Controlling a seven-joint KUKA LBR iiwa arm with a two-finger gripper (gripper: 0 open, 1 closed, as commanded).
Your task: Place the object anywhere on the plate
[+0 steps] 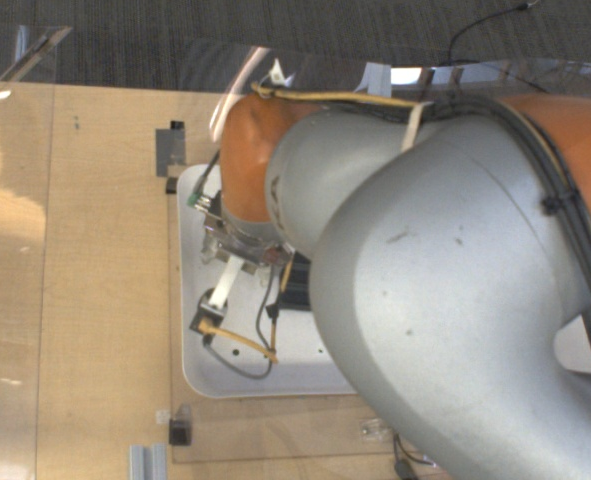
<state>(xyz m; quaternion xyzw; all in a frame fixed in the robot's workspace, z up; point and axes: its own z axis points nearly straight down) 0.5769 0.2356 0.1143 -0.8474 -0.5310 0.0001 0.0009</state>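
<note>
My grey arm [445,268] with its orange band [250,158] reaches in from the right and covers most of both bins. The gripper [247,256] hangs low over the left part of a white bin [197,353], pointing down into it. The wrist and arm hide whatever lies under and to the right of the gripper. A bare strip of the bin's floor shows along its left and front sides.
The wooden bench [85,268] stretches out to the left of the bin. Small black brackets sit at the bin's far left corner [172,146] and near left corner [180,431]. Dark carpet [225,8] lies beyond the bench's far edge.
</note>
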